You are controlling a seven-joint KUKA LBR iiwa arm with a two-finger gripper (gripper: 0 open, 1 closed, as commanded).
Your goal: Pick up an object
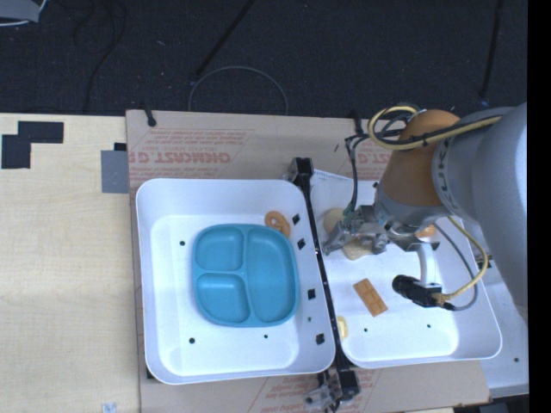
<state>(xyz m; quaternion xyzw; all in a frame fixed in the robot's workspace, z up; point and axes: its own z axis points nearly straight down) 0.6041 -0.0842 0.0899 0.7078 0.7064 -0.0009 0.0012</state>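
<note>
Tan lump (355, 249), the nearest candidate for the pick, lies in the right bin (482, 338) close to its upper-left corner, and we see the gripper (349, 233) right over it, low against the bin floor beside the divider between the two bins. We judge the object sits directly under or just below the gripper tip in this view, so little sideways travel looks needed; its outline is too blurred for us to name a long axis. Whether the gripper is released or clenched we cannot tell.

Further down the same bin lies an orange rectangular piece (369, 297), long axis running diagonally from upper left to lower right, apart from the gripper. The left bin (159, 342) holds a blue divided plate (244, 274) and, just beyond its upper-right rim, a small pretzel-like ring (277, 222).
</note>
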